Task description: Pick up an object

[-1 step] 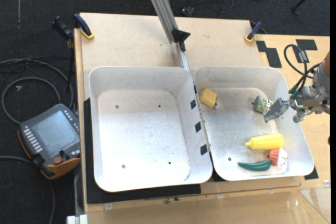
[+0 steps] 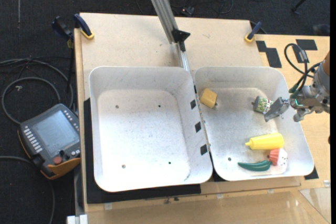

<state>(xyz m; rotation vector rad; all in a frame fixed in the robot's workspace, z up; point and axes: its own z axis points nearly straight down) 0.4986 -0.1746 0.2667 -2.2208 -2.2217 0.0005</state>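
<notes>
The right bin [image 2: 247, 77] holds several objects. A yellow block [image 2: 208, 97] lies near its left wall. A small green and grey object [image 2: 260, 104] sits toward the right. At the front lie a yellow bottle [image 2: 265, 141], a green pepper [image 2: 255, 165] and a red and white piece [image 2: 279, 157]. My gripper [image 2: 287, 110] reaches in over the bin's right wall, open. Its left finger [image 2: 274, 109] is just right of the green and grey object, and nothing sits between the fingers.
The left bin [image 2: 94, 113] stands beside the right one, with a dividing ridge [image 2: 202, 128] between them. A metal rail [image 2: 160, 0] slants in from the back. A teach pendant [image 2: 50, 136] lies on the floor at left, and clamps [image 2: 84, 29] mark the bench corners.
</notes>
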